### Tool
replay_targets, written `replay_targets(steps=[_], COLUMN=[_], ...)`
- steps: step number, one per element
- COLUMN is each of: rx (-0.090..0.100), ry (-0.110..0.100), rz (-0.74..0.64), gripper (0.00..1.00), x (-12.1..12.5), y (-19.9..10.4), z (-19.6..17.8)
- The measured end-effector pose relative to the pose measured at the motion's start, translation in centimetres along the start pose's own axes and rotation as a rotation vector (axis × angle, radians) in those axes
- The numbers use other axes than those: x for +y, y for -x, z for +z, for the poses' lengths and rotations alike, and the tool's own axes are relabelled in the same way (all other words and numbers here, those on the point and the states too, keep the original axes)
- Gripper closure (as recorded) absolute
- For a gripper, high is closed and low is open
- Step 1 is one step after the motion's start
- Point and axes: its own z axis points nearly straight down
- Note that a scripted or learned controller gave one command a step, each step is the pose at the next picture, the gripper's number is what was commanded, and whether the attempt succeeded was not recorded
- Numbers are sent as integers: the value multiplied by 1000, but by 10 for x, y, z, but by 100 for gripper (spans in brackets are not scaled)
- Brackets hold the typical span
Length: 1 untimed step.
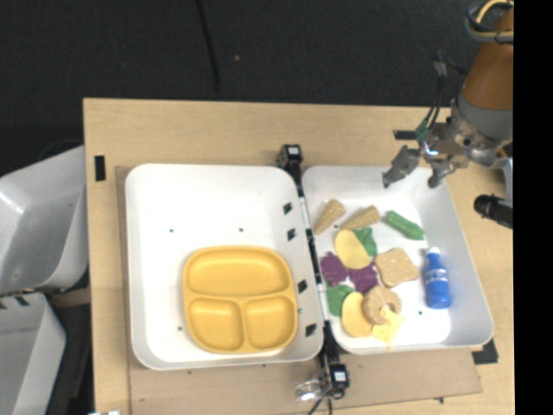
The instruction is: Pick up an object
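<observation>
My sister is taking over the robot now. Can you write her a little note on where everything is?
Gripper: fingers spread open, holding nothing, above the far edge of the right bin.
Toy food is piled in that bin: blue bottle, green pepper, toast slice, purple grapes.
Yellow divided tray sits in the left bin.
Done: nothing picked up yet.
Left: lower, grasp one object, lift it.
</observation>
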Motion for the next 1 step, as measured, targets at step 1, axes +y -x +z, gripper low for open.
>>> replay_targets(steps=[1], rx=[3], ry=[-7], rz=[-8], gripper=[0], x=[10], y=[-68], z=[80])
